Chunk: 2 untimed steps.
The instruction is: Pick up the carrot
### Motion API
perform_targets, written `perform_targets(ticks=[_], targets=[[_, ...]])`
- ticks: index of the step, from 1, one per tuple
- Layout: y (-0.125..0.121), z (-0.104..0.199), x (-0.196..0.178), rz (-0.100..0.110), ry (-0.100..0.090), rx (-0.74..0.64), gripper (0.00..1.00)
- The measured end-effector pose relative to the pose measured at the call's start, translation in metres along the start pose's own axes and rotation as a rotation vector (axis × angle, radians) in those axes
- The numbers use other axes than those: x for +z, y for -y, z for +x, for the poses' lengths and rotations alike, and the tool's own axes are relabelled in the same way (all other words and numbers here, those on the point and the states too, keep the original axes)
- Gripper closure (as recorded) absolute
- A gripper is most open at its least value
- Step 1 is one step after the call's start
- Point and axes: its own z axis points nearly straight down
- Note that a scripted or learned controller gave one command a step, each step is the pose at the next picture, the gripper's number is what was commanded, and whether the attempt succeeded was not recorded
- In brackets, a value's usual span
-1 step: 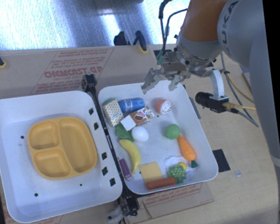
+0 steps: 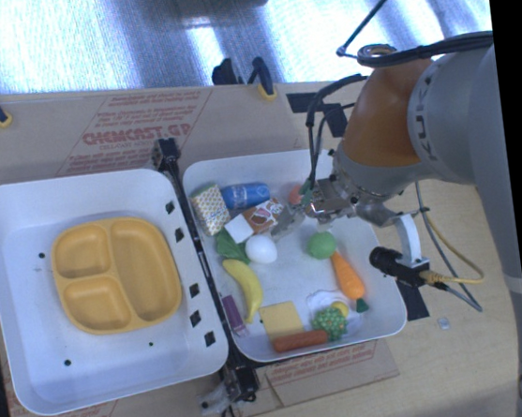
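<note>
Looming over the right bin (image 2: pixel 393 321), the arm's gripper (image 2: pixel 322 207) is hovering above the green ball (image 2: pixel 320 245), its state impossible to tell, and probably needing to be shifting toward the carrot (image 2: pixel 348 277) lying just below it.

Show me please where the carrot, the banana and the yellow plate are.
carrot (image 2: pixel 349 277): camera view, middle of its orange body.
banana (image 2: pixel 246 287): camera view, middle of its curved yellow body.
yellow plate (image 2: pixel 158 263): camera view, floor of its right-hand compartment.
</note>
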Motion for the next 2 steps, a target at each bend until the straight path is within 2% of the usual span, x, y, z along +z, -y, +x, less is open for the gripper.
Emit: perform_targets(ticks=[1,2], targets=[[0.034,-0.04,0.059,-0.001,-0.001,-0.103,0.0],[0.043,-0.061,0.094,-0.003,-0.004,-0.23,0.0]])
